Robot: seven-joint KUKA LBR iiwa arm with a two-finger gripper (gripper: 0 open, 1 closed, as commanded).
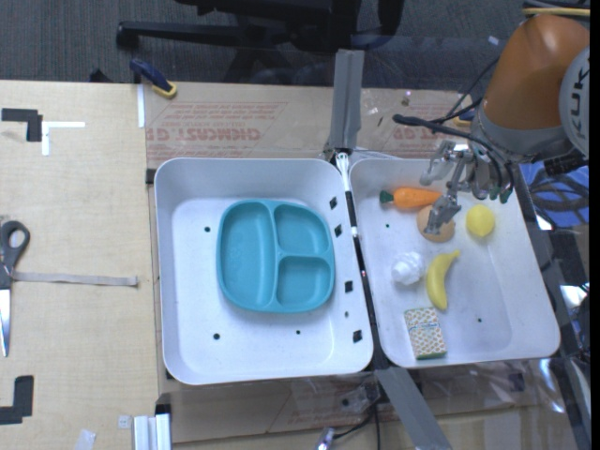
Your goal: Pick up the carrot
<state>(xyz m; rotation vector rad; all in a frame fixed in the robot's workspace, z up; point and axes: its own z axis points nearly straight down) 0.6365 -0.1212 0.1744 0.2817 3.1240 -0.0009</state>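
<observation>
orange carrot (415, 197) lay just left of the gripper (459, 178) — finger state i could not tell — so best shift left, centre over it, then descend.

teal tray (276, 256), banana (440, 279), lemon (480, 221), scissors (9, 261)

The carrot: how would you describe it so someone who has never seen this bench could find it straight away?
Look at the right-hand bin of the two white ones, along its far wall near the divider. There lies the carrot, a short orange taper with a green tip, just left of the gripper. It is the sole orange item; the lemon and banana nearby are yellow.
</observation>
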